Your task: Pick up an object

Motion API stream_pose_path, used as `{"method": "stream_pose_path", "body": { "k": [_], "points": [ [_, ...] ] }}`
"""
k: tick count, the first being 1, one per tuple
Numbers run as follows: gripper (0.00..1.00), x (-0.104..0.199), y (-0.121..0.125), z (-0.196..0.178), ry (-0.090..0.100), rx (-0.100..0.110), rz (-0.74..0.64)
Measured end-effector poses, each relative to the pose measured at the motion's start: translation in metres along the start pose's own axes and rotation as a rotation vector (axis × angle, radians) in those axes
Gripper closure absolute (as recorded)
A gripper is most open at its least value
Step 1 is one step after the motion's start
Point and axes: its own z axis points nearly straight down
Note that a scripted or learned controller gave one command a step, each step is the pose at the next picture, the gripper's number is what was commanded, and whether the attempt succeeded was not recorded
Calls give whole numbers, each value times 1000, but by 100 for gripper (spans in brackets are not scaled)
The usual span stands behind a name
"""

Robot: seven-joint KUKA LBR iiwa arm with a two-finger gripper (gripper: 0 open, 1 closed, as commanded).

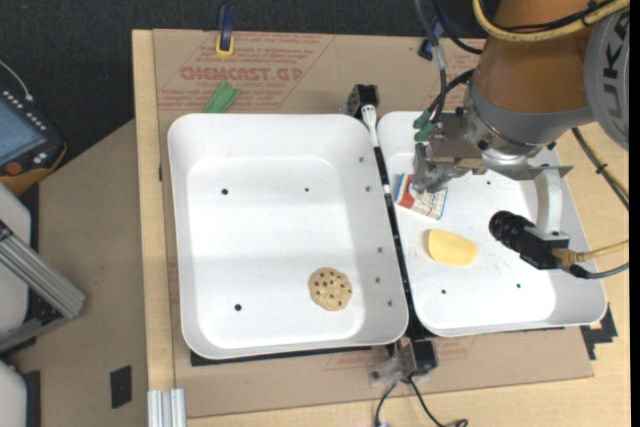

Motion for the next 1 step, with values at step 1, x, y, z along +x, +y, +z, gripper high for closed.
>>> {"method": "stream_pose_path", "body": {
  "k": [1],
  "points": [
    [100, -45, -2, 21, -2, 1, 4]
  ]
}}
